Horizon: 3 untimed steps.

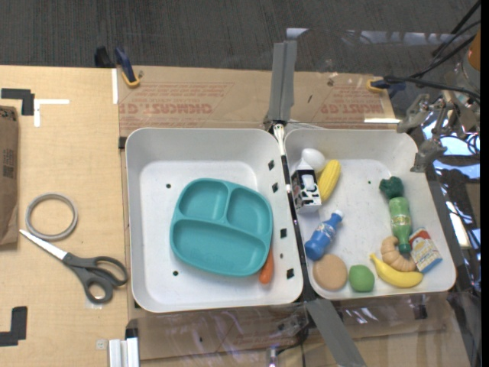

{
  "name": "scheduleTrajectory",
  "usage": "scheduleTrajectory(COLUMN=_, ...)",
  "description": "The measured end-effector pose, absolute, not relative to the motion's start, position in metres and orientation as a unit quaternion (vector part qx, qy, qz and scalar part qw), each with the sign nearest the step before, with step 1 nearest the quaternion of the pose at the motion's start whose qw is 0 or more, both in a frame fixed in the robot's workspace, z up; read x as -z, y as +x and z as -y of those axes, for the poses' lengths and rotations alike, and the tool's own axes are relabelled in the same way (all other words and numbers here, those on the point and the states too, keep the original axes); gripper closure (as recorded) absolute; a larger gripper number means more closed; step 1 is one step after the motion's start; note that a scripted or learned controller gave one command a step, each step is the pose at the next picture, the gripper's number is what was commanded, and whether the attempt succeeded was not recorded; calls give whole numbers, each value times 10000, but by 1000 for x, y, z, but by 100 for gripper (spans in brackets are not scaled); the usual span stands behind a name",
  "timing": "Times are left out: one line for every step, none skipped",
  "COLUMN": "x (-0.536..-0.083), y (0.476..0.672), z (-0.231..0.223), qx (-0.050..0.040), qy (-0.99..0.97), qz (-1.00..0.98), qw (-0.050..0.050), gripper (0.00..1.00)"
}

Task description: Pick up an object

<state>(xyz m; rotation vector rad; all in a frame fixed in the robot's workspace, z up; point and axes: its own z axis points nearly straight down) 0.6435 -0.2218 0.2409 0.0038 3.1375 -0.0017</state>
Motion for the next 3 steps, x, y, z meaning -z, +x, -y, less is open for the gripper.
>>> scheduleTrajectory(x=-111, y=655, z=222, qx=5, qy=228, qz=-9997, qw=24, gripper=0)
scheduleTrajectory(x=-93, y=567, z=221, qx=2, qy=897, qz=-9960, qw=15, gripper=0)
scheduleTrajectory(x=-103, y=570, z=220, qx=10, qy=877, qz=-9961, qw=38, gripper=100)
